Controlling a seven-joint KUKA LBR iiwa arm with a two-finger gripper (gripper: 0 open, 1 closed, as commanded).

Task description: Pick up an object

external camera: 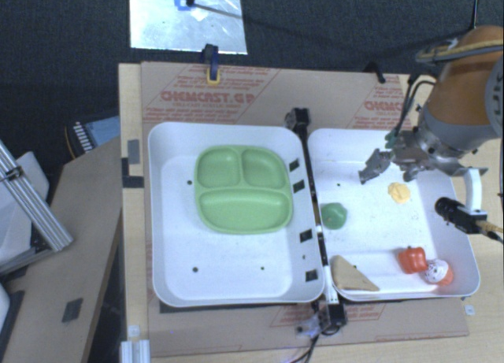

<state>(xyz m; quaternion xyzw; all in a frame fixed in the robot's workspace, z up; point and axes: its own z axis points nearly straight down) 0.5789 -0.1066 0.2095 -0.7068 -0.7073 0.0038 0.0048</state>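
In the right bin point(346, 149) lie a small yellow object point(399, 192), a green round object point(334, 215), a tan wedge point(352, 275), a red-orange toy point(411, 259) and a white-and-orange piece point(437, 272). My gripper point(391, 166) hangs over the bin's upper part, just up and left of the yellow object. Its fingers are spread apart and nothing sits between them. The grey wrist with its orange band rises to the right.
The left bin point(169, 275) holds a light green divided plate point(240, 188). A black clip divider point(307, 196) runs between the bins. A black fitting point(457, 213) sticks in over the right bin's right rim. Cardboard lies under both bins.
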